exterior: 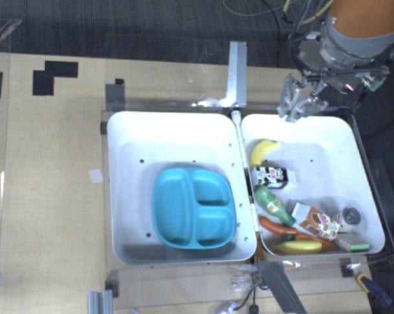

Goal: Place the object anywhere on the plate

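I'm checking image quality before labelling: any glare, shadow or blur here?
Camera view: even overhead light; the blue divided plastic plate is sharp, casting a soft shadow on the left white bin; the right white bin looks slightly washed out; the metal two-finger gripper is slightly soft.

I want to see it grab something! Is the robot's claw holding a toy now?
No, nothing yet. The claw hangs over the right bin's back edge, with nothing between its fingers.
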Robot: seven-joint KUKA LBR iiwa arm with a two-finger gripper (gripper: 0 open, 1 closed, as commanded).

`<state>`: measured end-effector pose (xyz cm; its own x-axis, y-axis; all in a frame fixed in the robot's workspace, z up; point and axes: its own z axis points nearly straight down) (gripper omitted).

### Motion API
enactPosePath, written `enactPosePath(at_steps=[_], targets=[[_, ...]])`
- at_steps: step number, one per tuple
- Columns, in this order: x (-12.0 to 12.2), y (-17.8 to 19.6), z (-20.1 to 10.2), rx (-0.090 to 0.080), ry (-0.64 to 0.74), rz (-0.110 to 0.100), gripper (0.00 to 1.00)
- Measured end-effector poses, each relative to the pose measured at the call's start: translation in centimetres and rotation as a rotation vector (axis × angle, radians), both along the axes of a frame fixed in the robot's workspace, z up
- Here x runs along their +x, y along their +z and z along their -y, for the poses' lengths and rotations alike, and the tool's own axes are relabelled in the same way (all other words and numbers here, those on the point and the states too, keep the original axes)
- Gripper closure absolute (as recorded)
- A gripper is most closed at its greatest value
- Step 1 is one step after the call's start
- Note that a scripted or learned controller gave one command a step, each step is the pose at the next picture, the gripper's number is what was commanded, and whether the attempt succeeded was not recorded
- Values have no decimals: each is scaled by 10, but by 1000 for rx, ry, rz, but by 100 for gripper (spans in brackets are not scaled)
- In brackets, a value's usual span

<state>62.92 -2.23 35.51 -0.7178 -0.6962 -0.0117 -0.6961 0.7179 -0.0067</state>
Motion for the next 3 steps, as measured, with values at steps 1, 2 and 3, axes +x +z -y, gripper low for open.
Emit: enactPosePath(at_steps=[1,2,3], targets=[[-26,-86,-41,-2,190,-5,100],[-49,-131,-66,-5,549,-5,100],[11,-70,-11,-7,721,2,100]])
